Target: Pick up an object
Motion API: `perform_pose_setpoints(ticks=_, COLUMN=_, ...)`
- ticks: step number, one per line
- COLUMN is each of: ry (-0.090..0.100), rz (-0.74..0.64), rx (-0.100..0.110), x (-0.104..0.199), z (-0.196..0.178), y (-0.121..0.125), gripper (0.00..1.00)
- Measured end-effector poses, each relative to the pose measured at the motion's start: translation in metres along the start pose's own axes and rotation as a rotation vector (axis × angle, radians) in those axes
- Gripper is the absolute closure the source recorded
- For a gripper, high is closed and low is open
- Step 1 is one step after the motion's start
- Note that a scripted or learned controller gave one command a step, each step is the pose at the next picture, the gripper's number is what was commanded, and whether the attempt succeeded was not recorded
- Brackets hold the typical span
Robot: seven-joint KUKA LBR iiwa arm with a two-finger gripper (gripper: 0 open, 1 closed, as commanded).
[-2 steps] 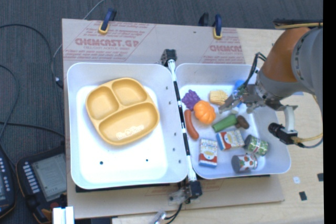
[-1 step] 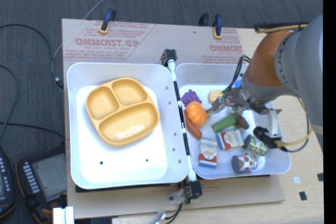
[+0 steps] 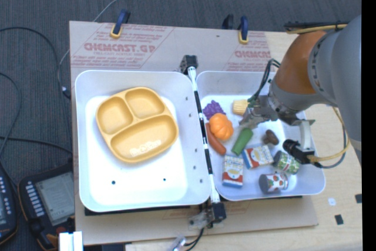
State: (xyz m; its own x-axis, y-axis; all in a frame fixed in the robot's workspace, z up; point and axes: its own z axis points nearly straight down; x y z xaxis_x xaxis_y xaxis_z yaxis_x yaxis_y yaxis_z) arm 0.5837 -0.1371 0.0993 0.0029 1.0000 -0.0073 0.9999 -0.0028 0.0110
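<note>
I see the arm [image 3: 317,73] reaching in from the right over the right bin [image 3: 305,188]. My tool [image 3: 251,119] sits low among the toys there, just above the green cucumber [image 3: 241,141] and right of the orange [image 3: 220,125]. I cannot tell whether it is released or clenched, and nothing shows plainly between its tips. The cucumber lies tilted near the bin's middle. Beside it are a carrot [image 3: 215,141], purple grapes [image 3: 214,108], a corn piece [image 3: 239,106], two small cartons [image 3: 234,171], a can [image 3: 274,183] and a brown lump [image 3: 271,137]. The left bin [image 3: 88,185] holds a yellow divided plate [image 3: 137,123]. Both bins rest on the counter [image 3: 117,50].
</note>
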Motion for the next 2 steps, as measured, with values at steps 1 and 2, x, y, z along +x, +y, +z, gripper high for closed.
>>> perform_pose_setpoints(ticks=1, ry=-0.003, rz=0.001, rx=-0.001, x=-0.002, z=-0.001, y=0.000, gripper=0.00)
perform_pose_setpoints(ticks=2, ry=0.001, rz=0.000, rx=-0.002, x=0.032, z=0.010, y=-0.070, gripper=0.00)
